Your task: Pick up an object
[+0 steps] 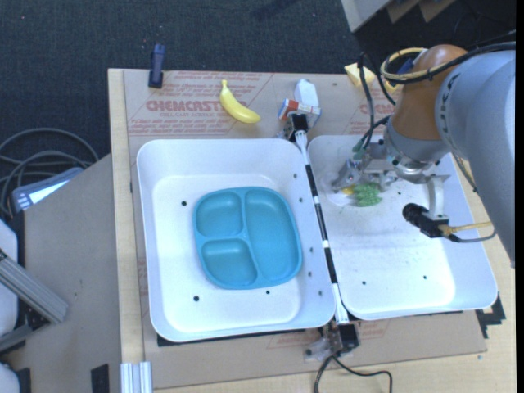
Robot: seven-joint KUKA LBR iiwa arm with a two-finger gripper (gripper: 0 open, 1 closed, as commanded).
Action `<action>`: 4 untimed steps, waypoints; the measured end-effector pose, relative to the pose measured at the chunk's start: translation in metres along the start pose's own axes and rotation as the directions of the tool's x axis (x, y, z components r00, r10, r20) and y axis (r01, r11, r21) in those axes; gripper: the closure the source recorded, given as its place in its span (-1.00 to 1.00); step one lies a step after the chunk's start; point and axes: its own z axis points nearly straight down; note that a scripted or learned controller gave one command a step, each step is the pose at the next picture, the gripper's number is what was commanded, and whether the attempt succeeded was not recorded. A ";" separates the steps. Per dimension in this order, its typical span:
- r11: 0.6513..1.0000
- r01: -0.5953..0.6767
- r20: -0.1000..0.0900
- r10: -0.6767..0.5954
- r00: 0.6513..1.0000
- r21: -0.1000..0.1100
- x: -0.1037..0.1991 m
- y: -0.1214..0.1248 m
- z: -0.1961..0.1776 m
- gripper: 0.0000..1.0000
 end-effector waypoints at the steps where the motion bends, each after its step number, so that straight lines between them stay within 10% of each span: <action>1: 1.000 0.001 0.001 -0.001 1.000 -0.003 0.000 0.001 -0.011 1.00; 2: 1.000 0.001 0.001 -0.001 1.000 -0.003 0.000 0.001 -0.011 -1.00; 3: 1.000 0.002 0.002 -0.002 1.000 -0.005 0.000 0.001 -0.021 1.00; 4: 1.000 0.002 0.001 -0.002 1.000 -0.004 0.001 0.001 -0.021 -1.00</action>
